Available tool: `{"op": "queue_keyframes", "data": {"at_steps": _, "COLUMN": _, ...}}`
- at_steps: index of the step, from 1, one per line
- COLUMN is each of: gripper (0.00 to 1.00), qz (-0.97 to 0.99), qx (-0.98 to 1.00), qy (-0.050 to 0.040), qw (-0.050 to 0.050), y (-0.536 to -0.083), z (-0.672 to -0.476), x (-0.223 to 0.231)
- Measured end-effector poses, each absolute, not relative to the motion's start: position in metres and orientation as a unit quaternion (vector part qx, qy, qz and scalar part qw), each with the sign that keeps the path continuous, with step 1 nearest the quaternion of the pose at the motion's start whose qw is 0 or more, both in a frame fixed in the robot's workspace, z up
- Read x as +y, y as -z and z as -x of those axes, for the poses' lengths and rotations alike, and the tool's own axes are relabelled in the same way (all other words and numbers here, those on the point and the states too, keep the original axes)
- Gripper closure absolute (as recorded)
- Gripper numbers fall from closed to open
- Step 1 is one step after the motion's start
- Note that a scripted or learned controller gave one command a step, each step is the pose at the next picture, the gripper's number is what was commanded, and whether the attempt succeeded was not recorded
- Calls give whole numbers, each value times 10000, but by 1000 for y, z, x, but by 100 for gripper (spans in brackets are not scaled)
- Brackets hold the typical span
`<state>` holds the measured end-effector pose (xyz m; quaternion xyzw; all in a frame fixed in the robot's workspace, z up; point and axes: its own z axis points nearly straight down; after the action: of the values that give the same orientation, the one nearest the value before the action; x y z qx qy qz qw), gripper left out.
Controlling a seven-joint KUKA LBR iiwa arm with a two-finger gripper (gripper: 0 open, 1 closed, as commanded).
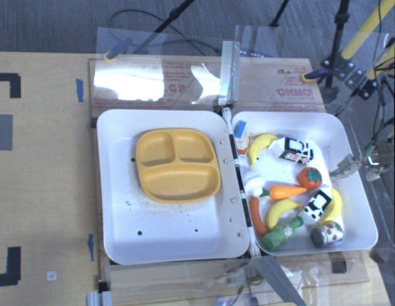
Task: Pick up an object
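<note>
Two white bins (114, 171); one yellow tray (178, 164); three bananas (260, 145); two carrots (288, 190); one tomato (309, 178).

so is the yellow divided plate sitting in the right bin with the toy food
No, the yellow divided plate lies in the left bin, while the toy food is in the right bin.

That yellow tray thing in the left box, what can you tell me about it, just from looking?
The yellow tray is a divided plate with rounded corners, seemingly matte plastic. Raised ridges split it into three compartments: two smaller ones along the far side and one long one along the near side. It lies flat, right way up, a little toward the far side of the left bin, resting on the bin's floor. Nothing sits in it, and nothing else touches it. A few dark specks dot the bin floor around it.
</note>
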<state>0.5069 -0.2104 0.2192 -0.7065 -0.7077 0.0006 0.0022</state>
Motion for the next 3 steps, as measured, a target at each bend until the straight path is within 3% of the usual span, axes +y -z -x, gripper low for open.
{"op": "queue_keyframes", "data": {"at_steps": 1, "gripper": 0, "qz": 7065, "qx": -7078, "qy": -6, "qw": 22, "y": -219, "z": -507, "x": -210}}
{"op": "queue_keyframes", "data": {"at_steps": 2, "gripper": 0, "qz": 6660, "qx": -7459, "qy": 20, "qw": -42, "y": -108, "z": -538, "x": -168}}
{"op": "queue_keyframes", "data": {"at_steps": 3, "gripper": 0, "qz": 6115, "qx": -7912, "qy": 7, "qw": -18, "y": -85, "z": -584, "x": -183}}
